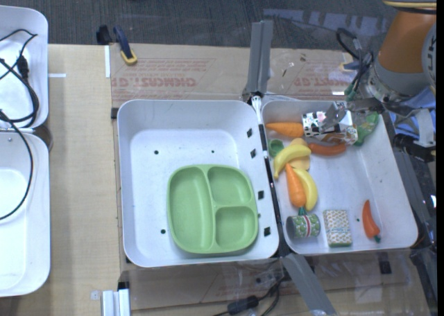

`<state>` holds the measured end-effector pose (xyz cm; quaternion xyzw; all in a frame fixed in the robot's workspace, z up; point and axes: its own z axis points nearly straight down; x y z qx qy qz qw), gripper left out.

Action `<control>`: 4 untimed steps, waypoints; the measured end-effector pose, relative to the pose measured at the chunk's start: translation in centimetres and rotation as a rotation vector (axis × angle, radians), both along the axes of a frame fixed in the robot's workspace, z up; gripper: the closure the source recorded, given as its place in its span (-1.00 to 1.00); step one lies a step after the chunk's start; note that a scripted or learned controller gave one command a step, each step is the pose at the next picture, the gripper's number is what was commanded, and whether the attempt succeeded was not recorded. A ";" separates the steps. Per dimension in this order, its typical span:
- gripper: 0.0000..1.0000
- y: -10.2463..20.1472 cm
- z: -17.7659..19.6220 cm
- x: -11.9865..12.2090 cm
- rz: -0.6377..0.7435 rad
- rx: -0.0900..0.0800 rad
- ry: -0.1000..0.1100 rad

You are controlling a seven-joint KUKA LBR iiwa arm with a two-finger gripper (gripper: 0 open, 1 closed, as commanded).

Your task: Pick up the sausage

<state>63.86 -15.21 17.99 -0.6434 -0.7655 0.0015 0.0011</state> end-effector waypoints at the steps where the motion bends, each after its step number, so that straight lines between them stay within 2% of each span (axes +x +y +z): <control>1: -1.00 -6.1 -5.1 -4.3 0.062 0.002 0.002; 2: -1.00 -6.9 -1.7 -9.9 0.088 0.002 0.001; 3: -1.00 -6.8 2.9 -14.4 0.093 0.003 0.002; 4: -1.00 -6.6 -6.9 -16.2 -0.006 0.009 0.006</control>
